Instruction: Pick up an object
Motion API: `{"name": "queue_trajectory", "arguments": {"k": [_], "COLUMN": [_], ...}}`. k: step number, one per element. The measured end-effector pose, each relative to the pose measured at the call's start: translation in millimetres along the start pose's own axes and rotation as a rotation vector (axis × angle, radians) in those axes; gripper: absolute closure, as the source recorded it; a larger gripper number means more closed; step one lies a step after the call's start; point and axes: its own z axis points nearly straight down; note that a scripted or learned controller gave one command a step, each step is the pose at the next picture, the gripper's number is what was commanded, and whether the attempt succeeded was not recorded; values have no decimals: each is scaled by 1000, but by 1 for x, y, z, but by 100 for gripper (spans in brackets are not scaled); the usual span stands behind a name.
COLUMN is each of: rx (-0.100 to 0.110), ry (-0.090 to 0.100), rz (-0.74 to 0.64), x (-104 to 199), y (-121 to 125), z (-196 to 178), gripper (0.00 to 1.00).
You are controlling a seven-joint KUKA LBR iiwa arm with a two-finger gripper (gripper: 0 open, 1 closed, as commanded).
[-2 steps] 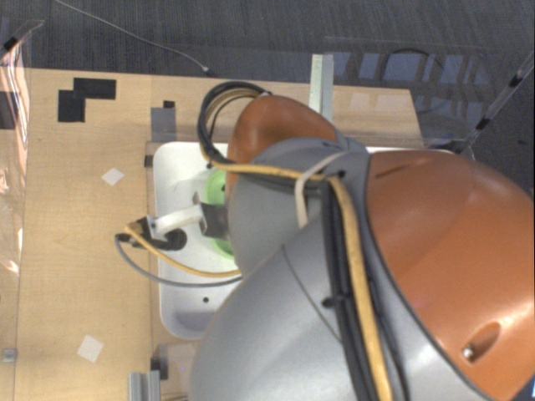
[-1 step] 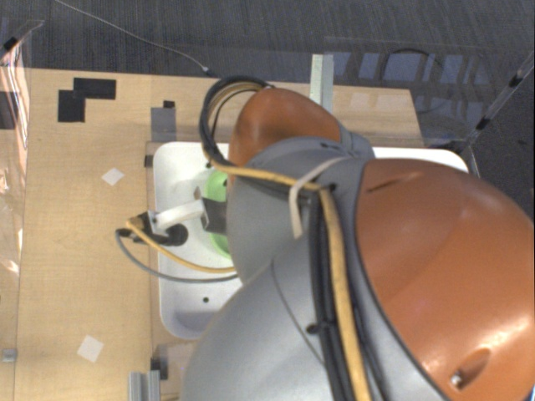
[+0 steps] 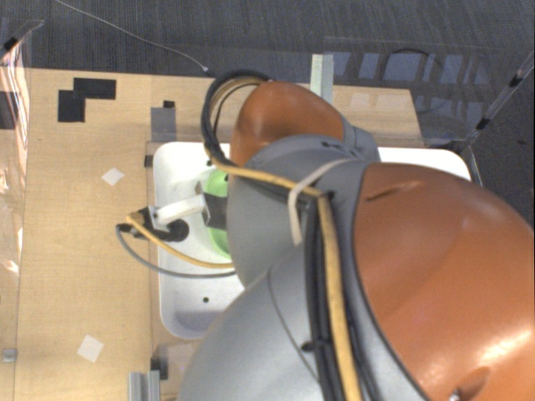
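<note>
One green object (image 3: 219,184) lies in the left bin (image 3: 171,161), near its middle by the inner edge, mostly hidden under my arm (image 3: 334,249). My gripper (image 3: 213,211) hangs directly over it, so the move is straight down; I cannot tell its state.

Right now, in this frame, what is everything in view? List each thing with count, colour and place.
bin: one, white, at centre left, mostly covered by the arm
green object: one, bright green, inside the bin, partly hidden under the arm
bench: one, tan wood, under the bin
black markers: two, black, on the bench at upper left
white squares: two, white, on the bench left of the bin
floor: dark grey, along the top
cables: several, yellow and black, looping out over the bin's left rim
arm: one, grey with orange sections, reaching in from the right over the bin
</note>
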Motion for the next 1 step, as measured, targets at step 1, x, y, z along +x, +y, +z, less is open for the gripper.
{"name": "queue_trajectory", "arguments": {"k": [1], "rx": [-5], "ry": [-3], "rz": [-332], "x": [-2], "y": [-2], "z": [-49], "gripper": [100]}}
